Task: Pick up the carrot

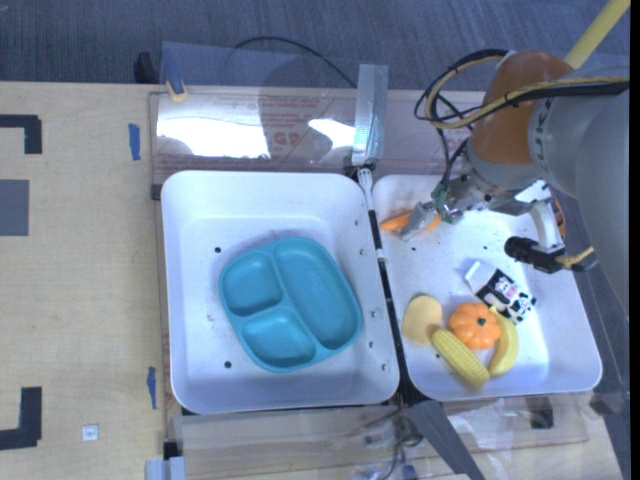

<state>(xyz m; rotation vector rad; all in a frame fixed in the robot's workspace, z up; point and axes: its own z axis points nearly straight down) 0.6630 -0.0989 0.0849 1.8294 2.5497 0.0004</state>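
The orange carrot (398, 222) lies in the far left corner of the right bin (570, 368), close to the wall between the two bins. My gripper (436, 211) comes down from the right onto the carrot's right end and covers that part of it. A bit of orange shows just under the gripper's tip. The grey arm with its orange band (520, 108) stands over the bin's far right corner.
The near half of the right bin holds a yellow fruit (422, 315), an orange pumpkin (474, 326), a corn cob (460, 356), a banana (507, 348) and a black-and-white toy (503, 293). A blue divided plate (290, 303) lies in the left bin (190, 218).
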